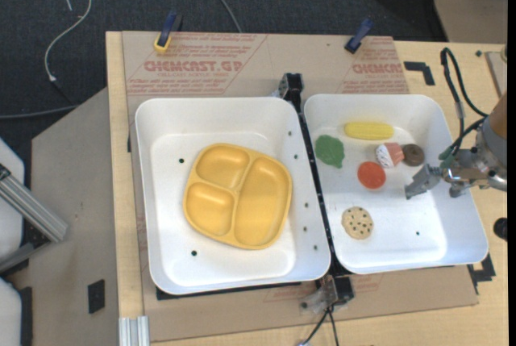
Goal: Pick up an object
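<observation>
The two-finger grey metal gripper (425, 181) sits low over the right shallow white plastic bin (451, 235), and whether it's open or shut is honestly impossible to tell from this angle. Nothing visible in its grip. Just up-left of it are a small brown donut (413, 155) and a red round tomato (372, 175); further out, a yellow corn cob (368, 130), green leafy piece (329, 151) and a chip cookie (357, 222) below-left. The yellow divided plastic plate (238, 195) is way off left.
</observation>
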You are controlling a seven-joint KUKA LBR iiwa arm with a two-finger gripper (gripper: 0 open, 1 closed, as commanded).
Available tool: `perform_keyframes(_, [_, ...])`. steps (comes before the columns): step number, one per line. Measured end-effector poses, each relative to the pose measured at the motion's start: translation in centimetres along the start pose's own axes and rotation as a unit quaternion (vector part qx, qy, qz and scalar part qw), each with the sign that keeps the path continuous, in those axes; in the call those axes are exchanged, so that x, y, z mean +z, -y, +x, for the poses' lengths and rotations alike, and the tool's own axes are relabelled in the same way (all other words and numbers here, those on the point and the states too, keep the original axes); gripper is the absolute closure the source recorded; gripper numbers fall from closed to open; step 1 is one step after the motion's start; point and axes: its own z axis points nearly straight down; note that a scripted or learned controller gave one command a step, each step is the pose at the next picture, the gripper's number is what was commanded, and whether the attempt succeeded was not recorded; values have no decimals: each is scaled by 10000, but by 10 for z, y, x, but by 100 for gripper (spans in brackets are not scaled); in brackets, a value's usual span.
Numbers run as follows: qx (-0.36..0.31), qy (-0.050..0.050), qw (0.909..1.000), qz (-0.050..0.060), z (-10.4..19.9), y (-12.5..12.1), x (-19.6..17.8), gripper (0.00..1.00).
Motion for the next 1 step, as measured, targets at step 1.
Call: perform_keyframes(1, [0,-8,10000,12,-2,3,42,0])
